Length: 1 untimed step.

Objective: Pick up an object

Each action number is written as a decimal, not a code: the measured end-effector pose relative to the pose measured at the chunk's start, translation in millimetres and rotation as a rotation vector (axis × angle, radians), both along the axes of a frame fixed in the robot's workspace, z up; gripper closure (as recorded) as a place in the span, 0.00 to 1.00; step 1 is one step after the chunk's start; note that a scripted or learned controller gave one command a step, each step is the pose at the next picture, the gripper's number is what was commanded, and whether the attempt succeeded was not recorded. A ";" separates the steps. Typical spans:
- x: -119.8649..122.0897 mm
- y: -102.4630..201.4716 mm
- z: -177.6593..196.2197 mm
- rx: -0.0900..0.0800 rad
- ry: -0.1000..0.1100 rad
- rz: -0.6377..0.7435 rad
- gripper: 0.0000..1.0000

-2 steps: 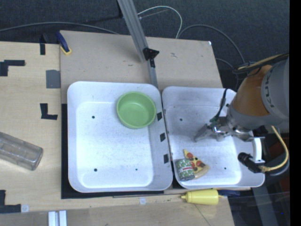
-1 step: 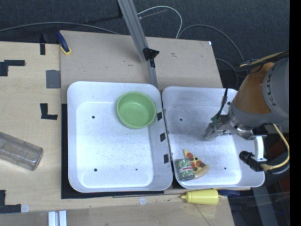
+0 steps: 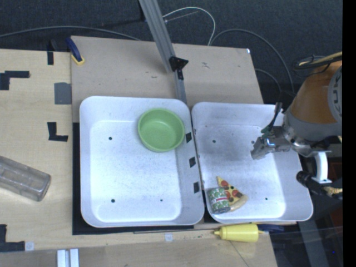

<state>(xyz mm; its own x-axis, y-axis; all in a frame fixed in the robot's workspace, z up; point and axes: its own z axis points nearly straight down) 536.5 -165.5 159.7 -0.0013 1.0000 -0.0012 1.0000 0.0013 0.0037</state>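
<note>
The gripper (image 3: 261,148) hangs over the right side of the right bin (image 3: 239,115), close to that bin's right wall, with the grey and orange arm (image 3: 314,107) behind it to the right. Whether it is open or closed cannot be told, since it shows as a small metallic blur, and nothing can be seen held in it. Below and to the left of the gripper, well apart from it, a small can with a printed label (image 3: 218,200) lies near the bin's front-left corner, touching or overlapping a flat toy pizza slice (image 3: 233,195) just to its right. Bare speckled bin floor lies between the gripper and these two things. Far to the gripper's left, past the divide between the bins, a green bowl (image 3: 161,129) sits upright in the upper right part of the left bin (image 3: 100,166). Below the gripper, outside the bin's front rim, a yellow bottle (image 3: 239,233) lies on its side on the bench. A clear plastic cup (image 3: 22,178) lies far left on the wooden surface, partly cut off by the picture's edge. A grey metal bar (image 3: 161,32) slants down from the top toward the gap between the bins.
</note>
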 end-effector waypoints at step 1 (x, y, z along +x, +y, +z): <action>-6.5 5.2 57.4 0.000 -0.001 0.001 1.00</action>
